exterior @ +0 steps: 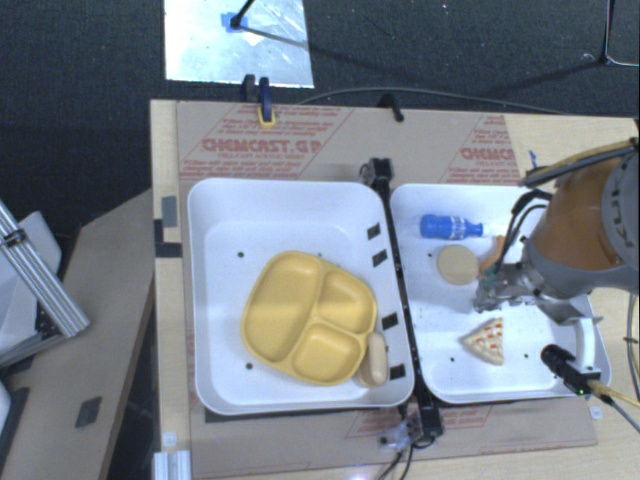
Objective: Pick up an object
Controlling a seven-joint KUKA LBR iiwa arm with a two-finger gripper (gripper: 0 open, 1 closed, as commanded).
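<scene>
Camera view: claw lowered into the right bin, nothing yet lifted

Camera view is taken from above, and the claw (492, 296) is seen low inside the right bin (430, 368), hung from the grey and orange arm (590, 228) that reaches in from the right. Whether its tips are wide or narrow cannot be told, since they are hidden in a dark tangle of metal and cable.

Three things are laid close around the claw. A pizza slice (486, 340) is found just below it, near its tips but seemingly apart from them. A tan round disc (458, 264) is placed just to its upper left. A blue bottle (450, 227) is laid on its side further above, beyond the disc. No thing can be seen gripped, and all three appear to rest flat on the bin floor.

Well to the claw's left, in the left bin (215, 268), a yellow divided tray (308, 316) is set, with a small beige piece (374, 359) leaning at its lower right edge.

The task is judged to be at its early stage: the approach has been made, yet no pick is shown. The closing on one thing and the lift are judged to be left. The pizza slice or the disc is thought the likeliest target, though which one cannot be said.
</scene>
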